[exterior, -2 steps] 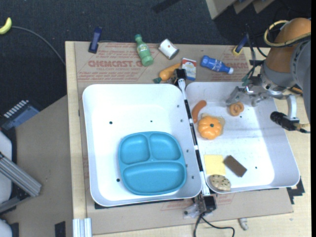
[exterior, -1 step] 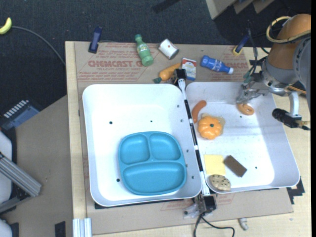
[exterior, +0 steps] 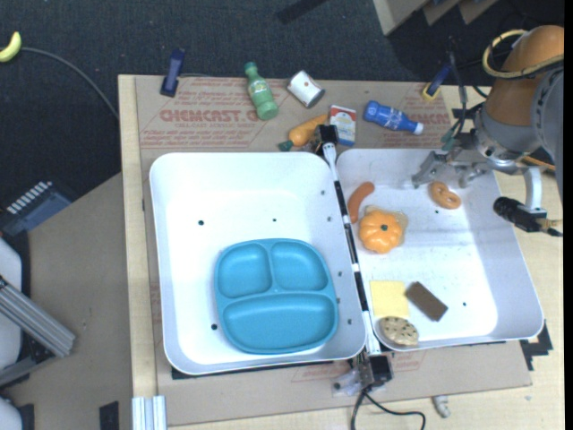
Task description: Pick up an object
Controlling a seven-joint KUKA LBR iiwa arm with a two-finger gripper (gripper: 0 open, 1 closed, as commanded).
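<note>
The right bin (exterior: 501,267) holds a small tan donut (exterior: 446,196), a red sausage (exterior: 360,200), an orange pumpkin (exterior: 381,231), a yellow cheese slice (exterior: 389,298), a brown chocolate bar (exterior: 426,301) and a round cookie (exterior: 397,331). My gripper (exterior: 448,174) hangs at the bin's far right part, directly over the donut's far edge. It is open, with grey fingers spread to either side and nothing between them. The grey arm with its orange band (exterior: 528,61) comes in from the upper right.
A blue divided plate (exterior: 276,294) lies in the left bin (exterior: 179,240). Behind the bins lie a green bottle (exterior: 261,92), a white can (exterior: 305,89), a blue bottle (exterior: 392,117), a small carton (exterior: 341,124) and a carrot (exterior: 304,133).
</note>
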